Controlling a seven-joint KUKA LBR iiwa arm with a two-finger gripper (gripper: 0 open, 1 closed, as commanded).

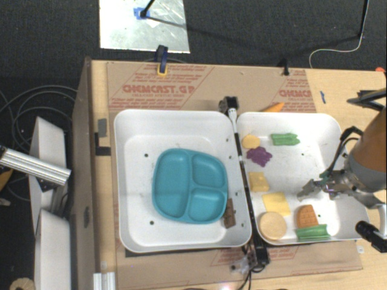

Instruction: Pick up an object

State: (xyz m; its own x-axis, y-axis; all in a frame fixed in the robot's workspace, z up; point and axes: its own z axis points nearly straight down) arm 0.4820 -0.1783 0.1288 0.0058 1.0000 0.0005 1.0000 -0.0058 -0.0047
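Nearest my camera, along the right bin's [338, 125] front edge, sit a pale round disc [272, 225], an orange block [306, 215] and a green piece [312, 232] touching the block's front. Behind them, beside the bin's left wall, lie a yellow slab [276, 203], a smaller yellow square [259, 181], a purple lump [259, 156] and a yellow lump [250, 142]; a green bar [284, 139] rests near the back edge. A blue plate [189, 185] sits mid-floor in the left bin [130, 132].

My pincer [314, 187] hangs over the right bin, toward its right edge, with nothing in it that I can see. Its dark prongs point left and look slightly spread, but they are too small and blurred, so I cannot tell how far open it is.

My likeliest target, I judge, is the orange block: it lies just in front of the pincer and slightly left, near but apart. The yellow slab is further left.

What worries me is the crowding at the front edge. Because block and green piece touch, a descent there could land a prong on the green piece, or shove both against the front wall instead of straddling one. An off-centre close could also pinch a corner and let the block slip out on the lift. The disc and slab are flat and low, so prongs might skate over them.
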